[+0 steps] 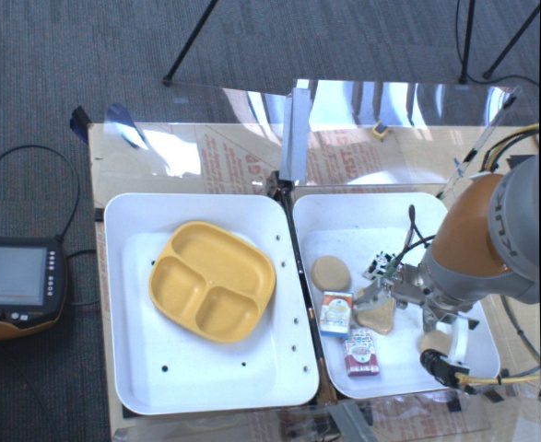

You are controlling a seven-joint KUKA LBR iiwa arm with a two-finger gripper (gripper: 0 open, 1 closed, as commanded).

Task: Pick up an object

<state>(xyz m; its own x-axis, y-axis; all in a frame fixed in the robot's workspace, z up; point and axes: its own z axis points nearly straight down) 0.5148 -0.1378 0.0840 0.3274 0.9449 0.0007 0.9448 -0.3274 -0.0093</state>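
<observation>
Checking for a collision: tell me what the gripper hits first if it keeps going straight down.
Likely the tan toast-shaped piece right under the gripper in the right bin; depth is hard to judge from above.

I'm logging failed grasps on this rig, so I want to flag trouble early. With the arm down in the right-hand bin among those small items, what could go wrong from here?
1. The gripper sits among crowded things: the tan wedge touches the small carton, so a grab may catch both or neither.
2. The red packet lies flat and may slip.
3. The round cookie could get nudged aside.
</observation>
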